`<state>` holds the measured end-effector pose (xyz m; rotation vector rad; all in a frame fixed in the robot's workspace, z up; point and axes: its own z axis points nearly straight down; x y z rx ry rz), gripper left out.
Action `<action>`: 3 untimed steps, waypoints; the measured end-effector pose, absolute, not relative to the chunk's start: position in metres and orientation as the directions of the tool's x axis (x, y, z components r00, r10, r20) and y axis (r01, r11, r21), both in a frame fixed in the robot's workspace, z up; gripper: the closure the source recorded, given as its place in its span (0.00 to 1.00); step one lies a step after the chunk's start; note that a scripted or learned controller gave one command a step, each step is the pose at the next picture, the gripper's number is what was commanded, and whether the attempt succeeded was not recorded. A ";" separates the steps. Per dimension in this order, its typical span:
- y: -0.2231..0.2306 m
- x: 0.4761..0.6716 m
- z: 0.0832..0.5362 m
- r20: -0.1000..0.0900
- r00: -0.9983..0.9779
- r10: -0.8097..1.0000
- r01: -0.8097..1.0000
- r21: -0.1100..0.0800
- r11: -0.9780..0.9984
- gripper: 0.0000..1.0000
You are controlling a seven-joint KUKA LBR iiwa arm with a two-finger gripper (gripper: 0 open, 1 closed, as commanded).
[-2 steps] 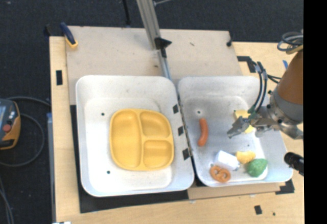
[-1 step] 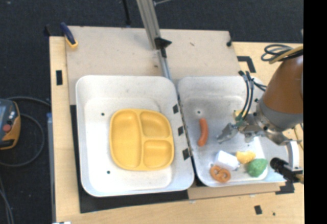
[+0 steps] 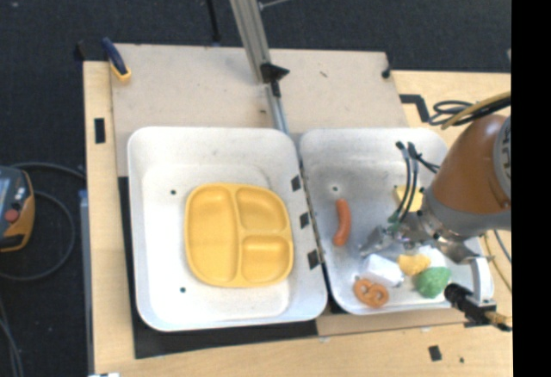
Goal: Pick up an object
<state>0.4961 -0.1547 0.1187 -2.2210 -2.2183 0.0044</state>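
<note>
While the grey-and-orange arm (image 3: pixel 469 173) reaches into the right bin (image 3: pixel 362 151), its hand (image 3: pixel 389 237) hangs low over the toys — grip cannot be told.

An orange sausage (image 3: pixel 343 222) lies just left of the hand; a white block (image 3: pixel 381 268), pretzel (image 3: pixel 371 291), yellow piece (image 3: pixel 414 264) and green lump (image 3: pixel 432 281) cluster nearer the front wall. A yellow divided tray (image 3: pixel 238 234) sits in the left bin (image 3: pixel 155 194) on the desk (image 3: pixel 215 83).
</note>
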 end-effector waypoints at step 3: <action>-0.161 0.492 0.161 -0.002 0.004 1.000 1.000 0.005 -0.004 1.00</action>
